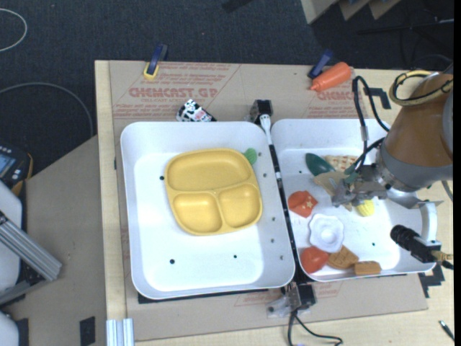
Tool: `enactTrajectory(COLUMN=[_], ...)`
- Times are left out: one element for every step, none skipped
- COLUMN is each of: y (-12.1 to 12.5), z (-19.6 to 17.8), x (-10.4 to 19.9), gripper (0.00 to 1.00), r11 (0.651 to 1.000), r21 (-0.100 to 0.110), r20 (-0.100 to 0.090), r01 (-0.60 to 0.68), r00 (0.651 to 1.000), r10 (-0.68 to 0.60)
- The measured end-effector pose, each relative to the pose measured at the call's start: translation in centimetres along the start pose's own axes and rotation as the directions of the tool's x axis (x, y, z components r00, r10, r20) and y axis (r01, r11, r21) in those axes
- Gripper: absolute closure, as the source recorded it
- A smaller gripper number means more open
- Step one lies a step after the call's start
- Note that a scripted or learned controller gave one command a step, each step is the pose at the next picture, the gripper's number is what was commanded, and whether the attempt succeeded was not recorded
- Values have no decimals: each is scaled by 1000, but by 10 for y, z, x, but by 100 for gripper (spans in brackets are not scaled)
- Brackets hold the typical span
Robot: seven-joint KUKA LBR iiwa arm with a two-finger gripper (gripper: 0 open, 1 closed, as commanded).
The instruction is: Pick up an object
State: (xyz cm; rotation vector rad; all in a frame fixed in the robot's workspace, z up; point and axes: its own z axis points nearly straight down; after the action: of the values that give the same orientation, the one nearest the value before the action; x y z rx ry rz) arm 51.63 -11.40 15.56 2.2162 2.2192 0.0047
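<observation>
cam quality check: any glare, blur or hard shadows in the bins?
Camera view: lighting even and soft, no hard shadows. White bins bright, near washed out, no sharp glare spot. Yellow tray crisp. Gripper area soft and cluttered, small items around it hard to resolve. Mild barrel bend at bench edges.

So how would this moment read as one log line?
arm: over right bin | gripper: low among toys | yellow tray: left bin
</observation>
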Motion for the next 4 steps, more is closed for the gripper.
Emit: enactTrajectory(y=[8,9,24,27], z=[-60,-70,-72,-77], x=[-6,-6,56,117], gripper=[100,100,100,100], r11=[1000,1000,1000,1000], r21=[-1,2,2,3], r20=[1,0,-3,-3], r01=[0,0,6,5], r00=[1000,1000,1000,1000], r10=[0,0,-6,-5])
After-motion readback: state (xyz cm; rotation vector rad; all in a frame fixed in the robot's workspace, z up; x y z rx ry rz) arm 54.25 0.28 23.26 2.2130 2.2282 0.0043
